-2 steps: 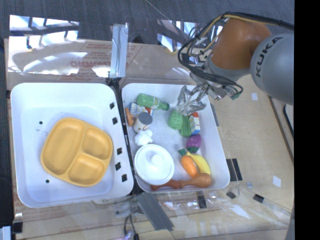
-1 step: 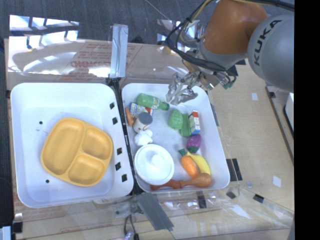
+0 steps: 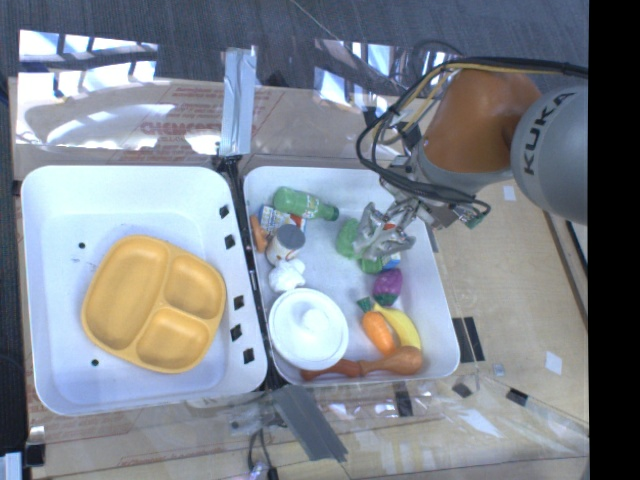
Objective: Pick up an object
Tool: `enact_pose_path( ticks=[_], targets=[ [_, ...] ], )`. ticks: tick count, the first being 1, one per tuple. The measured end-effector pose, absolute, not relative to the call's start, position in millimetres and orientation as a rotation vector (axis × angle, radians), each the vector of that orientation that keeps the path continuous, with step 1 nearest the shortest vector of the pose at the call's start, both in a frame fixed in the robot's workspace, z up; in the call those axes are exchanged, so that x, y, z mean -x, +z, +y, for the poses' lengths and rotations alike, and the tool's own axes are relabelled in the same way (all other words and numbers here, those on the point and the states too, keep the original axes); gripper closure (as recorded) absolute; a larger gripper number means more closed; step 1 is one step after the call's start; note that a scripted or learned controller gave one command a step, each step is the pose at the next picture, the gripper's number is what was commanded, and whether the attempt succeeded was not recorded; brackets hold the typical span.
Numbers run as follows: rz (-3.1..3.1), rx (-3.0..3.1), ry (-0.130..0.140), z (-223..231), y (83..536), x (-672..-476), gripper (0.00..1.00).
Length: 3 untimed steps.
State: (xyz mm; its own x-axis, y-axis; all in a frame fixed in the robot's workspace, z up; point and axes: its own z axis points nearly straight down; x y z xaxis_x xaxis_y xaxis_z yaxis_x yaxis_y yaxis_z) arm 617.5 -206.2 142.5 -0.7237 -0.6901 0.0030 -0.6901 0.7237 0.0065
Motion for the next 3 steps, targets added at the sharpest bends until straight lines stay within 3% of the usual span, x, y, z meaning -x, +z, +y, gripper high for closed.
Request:
enact_pose_path(
  ticks=[1,2,3],
  targets=[
    [-2.846,-1.329,-0.008,-114,127,-556.3,1.00],
    [-2.866,-1.290,0.003,-179,204,-576.5,1.00],
    [-2.904,-1.179,-0.012,-147,116,-530.6,1.00]
  ],
)
